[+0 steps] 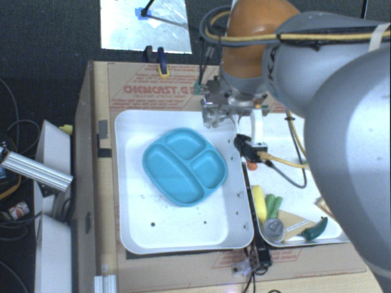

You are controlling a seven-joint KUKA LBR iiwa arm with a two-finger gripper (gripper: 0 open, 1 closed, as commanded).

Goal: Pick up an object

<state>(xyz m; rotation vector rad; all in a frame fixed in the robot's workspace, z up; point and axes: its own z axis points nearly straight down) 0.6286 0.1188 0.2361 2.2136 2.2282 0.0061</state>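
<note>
One blue divided plate lies in the left bin, at about seven o'clock from the gripper, which hangs over the bin's far right corner. Its long axis runs ten to four o'clock. Smooth, glossy, three compartments. Finger state: cannot tell.

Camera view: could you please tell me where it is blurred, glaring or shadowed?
In the camera view, the grey arm looms soft and out of focus at right, while the blue divided plate is fairly sharp; glare whitens the shiny sheet at top; the left bin is evenly lit, with only a faint shadow under the plate.
</note>
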